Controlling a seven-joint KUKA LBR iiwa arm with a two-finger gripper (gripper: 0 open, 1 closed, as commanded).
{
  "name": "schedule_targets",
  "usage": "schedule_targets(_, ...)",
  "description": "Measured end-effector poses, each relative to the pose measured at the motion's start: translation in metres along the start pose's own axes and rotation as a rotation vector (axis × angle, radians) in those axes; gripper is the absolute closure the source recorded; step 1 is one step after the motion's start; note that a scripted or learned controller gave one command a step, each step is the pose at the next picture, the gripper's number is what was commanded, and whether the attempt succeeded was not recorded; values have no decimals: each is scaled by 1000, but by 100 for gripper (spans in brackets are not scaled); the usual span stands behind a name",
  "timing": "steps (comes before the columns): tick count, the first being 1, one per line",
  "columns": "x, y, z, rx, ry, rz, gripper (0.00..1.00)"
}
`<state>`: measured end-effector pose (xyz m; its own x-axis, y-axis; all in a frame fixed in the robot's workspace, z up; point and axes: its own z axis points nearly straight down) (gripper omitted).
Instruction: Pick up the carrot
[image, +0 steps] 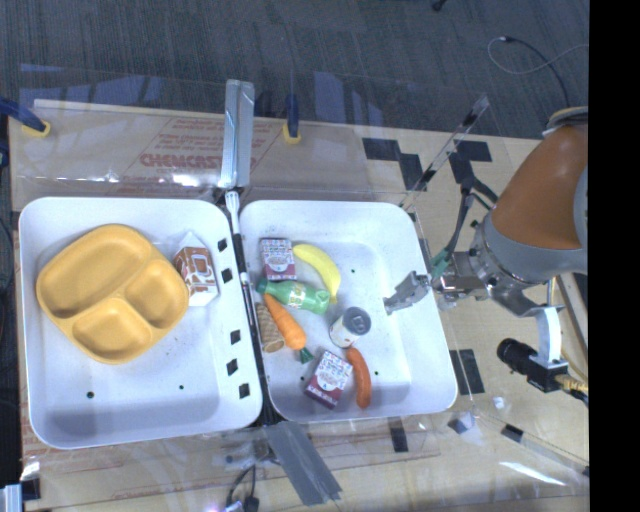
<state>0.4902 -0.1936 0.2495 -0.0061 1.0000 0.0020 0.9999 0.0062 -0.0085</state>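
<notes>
A wooden counter under clear plastic sheeting carries two shallow white bins side by side, with dark carpet beyond its far edge. The left bin holds a yellow divided tray and a small brown carton just beside it. The right bin holds the clutter: the carrot lies near the bin's left wall, below a green bottle and a banana, with a red snack box at the far side, a small can to the right, and another red packet and a second orange stick-like thing nearer the front. The carrot's long axis runs on a slant, its narrow end toward the far left and its other end, with a bit of green, toward the near right. The end effector sits over the right part of that bin, well apart from the carrot; whether it is spread or pressed together I cannot tell, and nothing appears in it. Judging by this, the pick is not yet done: the reach across, the descent, the grip and the lift all remain.
</notes>
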Motion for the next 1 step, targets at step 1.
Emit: schedule_targets(1, 73, 2, 90, 0, 0, -53, 0)
